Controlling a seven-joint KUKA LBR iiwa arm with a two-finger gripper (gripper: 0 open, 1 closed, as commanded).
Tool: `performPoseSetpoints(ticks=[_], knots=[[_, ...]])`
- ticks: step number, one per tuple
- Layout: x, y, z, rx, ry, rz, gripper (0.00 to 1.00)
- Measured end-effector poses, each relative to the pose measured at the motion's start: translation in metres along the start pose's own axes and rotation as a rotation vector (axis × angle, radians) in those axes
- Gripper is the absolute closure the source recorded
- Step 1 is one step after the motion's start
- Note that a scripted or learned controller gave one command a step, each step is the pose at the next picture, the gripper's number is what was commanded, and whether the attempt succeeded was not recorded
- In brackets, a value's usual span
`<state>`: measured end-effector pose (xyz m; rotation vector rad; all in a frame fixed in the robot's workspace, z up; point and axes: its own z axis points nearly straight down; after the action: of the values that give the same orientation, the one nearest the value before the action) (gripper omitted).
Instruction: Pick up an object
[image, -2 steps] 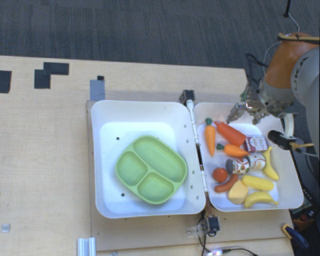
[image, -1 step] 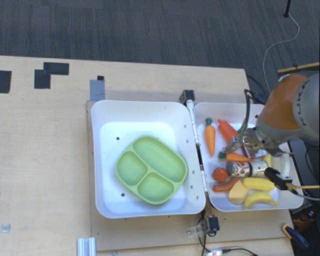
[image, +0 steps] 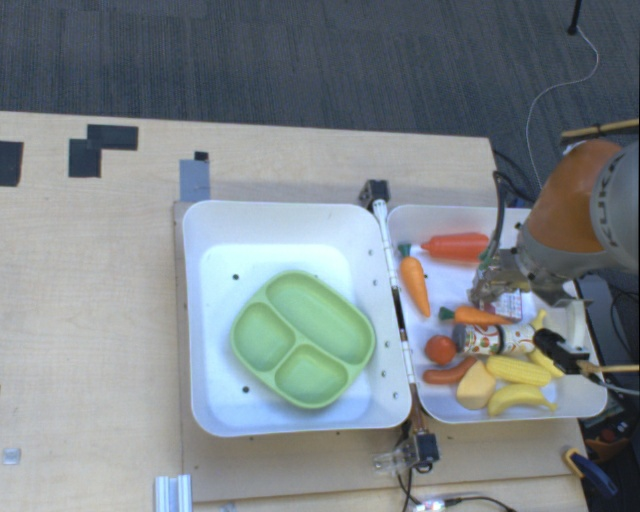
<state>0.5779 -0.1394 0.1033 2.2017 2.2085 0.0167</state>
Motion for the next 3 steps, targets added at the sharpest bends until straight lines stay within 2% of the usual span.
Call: performPoseSetpoints(ticks=[1, 2, 3], knots=[[0.005, 0.074, 0.006, 0.047, 0.012, 0.003, 1.00], [0.006, 0.075, 0.007, 0.043, 0.014, 0.002, 0.00], [0.004, 0.074, -0.004, 0.048, 0.010, 0.000, 1.00]])
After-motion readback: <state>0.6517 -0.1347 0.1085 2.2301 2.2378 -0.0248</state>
